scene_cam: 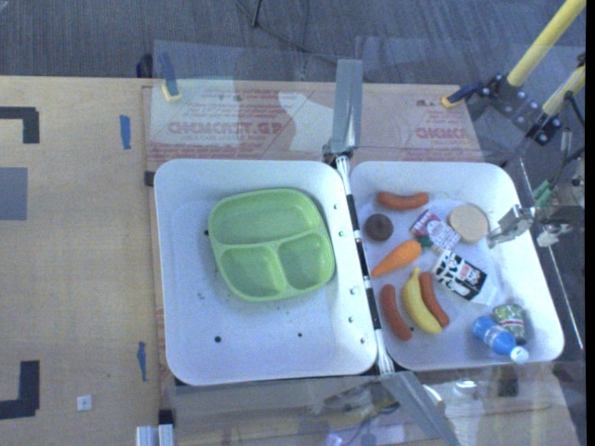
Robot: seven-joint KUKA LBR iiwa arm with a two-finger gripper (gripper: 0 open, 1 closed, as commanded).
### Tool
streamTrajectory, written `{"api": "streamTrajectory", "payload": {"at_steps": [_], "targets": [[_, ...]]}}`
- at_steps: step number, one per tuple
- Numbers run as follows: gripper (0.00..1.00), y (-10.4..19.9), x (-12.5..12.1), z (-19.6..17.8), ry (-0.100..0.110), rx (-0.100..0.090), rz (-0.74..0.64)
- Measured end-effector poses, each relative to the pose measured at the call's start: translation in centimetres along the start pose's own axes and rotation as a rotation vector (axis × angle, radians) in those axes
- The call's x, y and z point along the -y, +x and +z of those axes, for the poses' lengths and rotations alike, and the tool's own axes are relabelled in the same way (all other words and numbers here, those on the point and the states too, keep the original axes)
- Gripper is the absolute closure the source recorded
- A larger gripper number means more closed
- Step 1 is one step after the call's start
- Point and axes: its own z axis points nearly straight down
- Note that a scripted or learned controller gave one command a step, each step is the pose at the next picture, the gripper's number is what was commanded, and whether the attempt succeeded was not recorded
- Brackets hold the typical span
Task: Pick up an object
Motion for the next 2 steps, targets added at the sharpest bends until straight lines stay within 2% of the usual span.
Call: {"api": "streamTrajectory", "payload": {"at_steps": [1, 2], "targets": [[0.0, 1.2, -4.5, 15.6, -0.004, 0.002, -0.115], [0.0, 5.0, -12.2, 16.5, -0.004, 0.001, -0.14]]}}
